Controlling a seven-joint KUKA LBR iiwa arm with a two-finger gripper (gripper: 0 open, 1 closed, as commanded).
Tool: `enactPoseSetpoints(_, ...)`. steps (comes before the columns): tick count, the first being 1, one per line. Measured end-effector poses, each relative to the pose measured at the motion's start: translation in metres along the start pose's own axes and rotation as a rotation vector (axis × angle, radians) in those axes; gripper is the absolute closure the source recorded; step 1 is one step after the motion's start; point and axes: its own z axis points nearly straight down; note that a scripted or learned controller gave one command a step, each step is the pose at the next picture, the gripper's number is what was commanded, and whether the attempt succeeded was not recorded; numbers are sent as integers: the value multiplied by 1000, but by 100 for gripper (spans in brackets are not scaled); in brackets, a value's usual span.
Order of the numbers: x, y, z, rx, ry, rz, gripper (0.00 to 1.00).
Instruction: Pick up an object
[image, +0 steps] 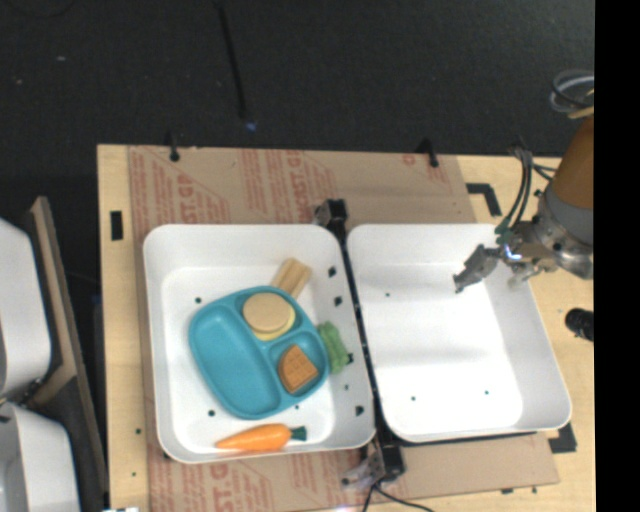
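Carrot (262, 437) in left bin (160, 300), well apart from jaws over right bin (540, 380).

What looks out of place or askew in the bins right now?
Nothing spilled or damaged. The blue tray lies diagonally in the left bin, holding a round cracker and a brown square. A carrot lies by the front wall. The gripper hangs over the right bin.

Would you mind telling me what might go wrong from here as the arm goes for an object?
The gripper sits over the right bin, while every object lies in the left bin, so a descent here would likely grab nothing. The carrot lies close to the bin's near wall, which could block a grasp. The round cookie rests on the blue tray, which a grasp might drag along.
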Motion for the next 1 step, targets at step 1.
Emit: enactPoseSetpoints(1,-10,18,66,6,1,0,0)
